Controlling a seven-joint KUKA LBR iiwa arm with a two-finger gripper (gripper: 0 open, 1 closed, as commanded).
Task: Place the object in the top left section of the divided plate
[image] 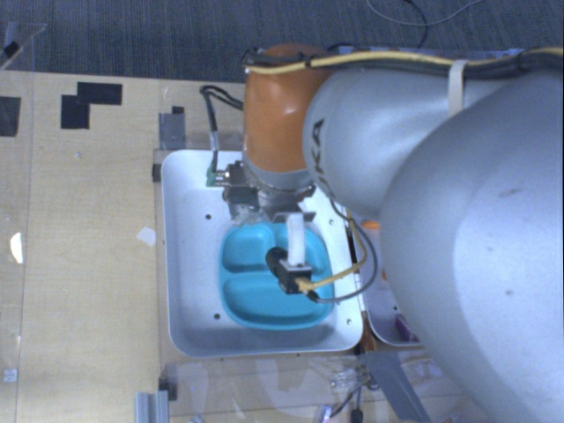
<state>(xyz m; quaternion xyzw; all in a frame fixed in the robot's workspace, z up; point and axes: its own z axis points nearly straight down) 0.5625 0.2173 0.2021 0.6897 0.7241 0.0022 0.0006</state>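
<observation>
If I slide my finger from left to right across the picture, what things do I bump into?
black tape marks → white bin → blue divided plate → grey arm

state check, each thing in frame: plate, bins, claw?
divided plate: flat, right way up, in the left bin; upper end under the arm.
left bin: level, holding the plate.
right bin: mostly covered by the arm; small purple item inside.
claw: over the plate's upper end.
</observation>
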